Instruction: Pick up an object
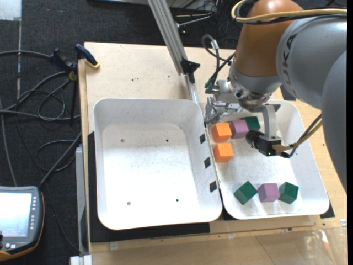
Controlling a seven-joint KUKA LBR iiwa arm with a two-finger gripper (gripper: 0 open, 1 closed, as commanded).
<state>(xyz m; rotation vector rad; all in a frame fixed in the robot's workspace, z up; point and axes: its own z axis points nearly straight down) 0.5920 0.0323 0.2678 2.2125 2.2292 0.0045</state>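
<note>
The right bin (pixel 309 164) holds several small blocks. Near its far left side, an orange block (pixel 222 130), a purple block (pixel 240 128) and a dark green block (pixel 252 122) sit close together. A second orange block (pixel 223 152) lies just in front of them. Along the bin's near side, a green block (pixel 245 192), a purple block (pixel 268 192) and another green block (pixel 288 192) stand in a row. My gripper (pixel 219 114) hangs low over the far left cluster, right above the first orange block. The wrist hides much of it.
The left bin (pixel 105 148) lies beside the right one, and the two rims meet near the gripper. A slanted metal rail (pixel 168 26) runs down to the bins' far edge. A black cable module (pixel 267 144) hangs off the wrist over the right bin.
</note>
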